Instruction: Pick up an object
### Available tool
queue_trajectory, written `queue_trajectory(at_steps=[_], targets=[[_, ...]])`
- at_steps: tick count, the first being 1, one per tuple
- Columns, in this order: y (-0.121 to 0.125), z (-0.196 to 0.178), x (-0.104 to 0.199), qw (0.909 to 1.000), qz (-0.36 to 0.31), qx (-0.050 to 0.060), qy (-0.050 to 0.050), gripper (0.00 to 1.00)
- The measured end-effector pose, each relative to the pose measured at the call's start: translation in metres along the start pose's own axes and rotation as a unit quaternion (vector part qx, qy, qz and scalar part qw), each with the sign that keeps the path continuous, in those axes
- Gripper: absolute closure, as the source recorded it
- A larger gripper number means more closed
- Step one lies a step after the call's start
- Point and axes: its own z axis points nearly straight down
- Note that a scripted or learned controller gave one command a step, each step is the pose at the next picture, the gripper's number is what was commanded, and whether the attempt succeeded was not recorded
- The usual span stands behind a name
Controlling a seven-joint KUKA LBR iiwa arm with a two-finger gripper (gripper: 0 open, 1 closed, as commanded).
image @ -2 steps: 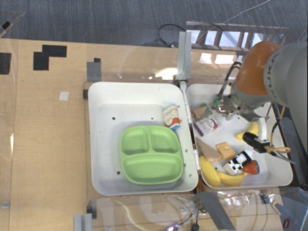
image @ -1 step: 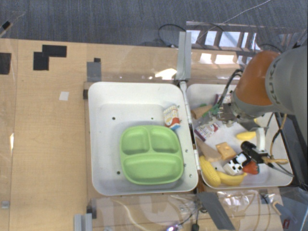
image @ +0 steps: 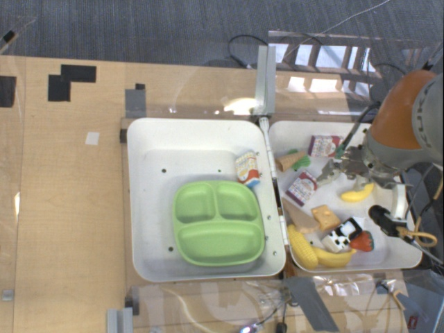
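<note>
My gripper [image: 335, 165] hangs low over the back middle of the right bin [image: 409, 259], reaching in from the right under the orange-banded wrist. It sits between a maroon-and-white packet [image: 323, 146] behind it and a second such packet [image: 302, 188] in front and to the left. A small yellow banana [image: 357, 194] lies just right of it. Nothing shows between its tips. Toward the front lie a tan block [image: 326, 218], a large banana [image: 316, 252], a black-and-white cow toy [image: 340, 238] and a red strawberry [image: 362, 241].
A tan-and-green piece [image: 293, 161] lies at the right bin's back left. The left bin [image: 149, 186] holds a green divided plate [image: 218, 222] and a small white packet [image: 247, 166] near the divider. A metal post [image: 262, 82] stands behind the bins.
</note>
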Motion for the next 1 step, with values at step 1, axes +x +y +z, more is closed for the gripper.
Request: queue_trajectory(at_steps=[1], targets=[[-0.0154, 0.0219, -0.0387, 0.9902, -0.139, -0.016, -0.004, 0.0]])
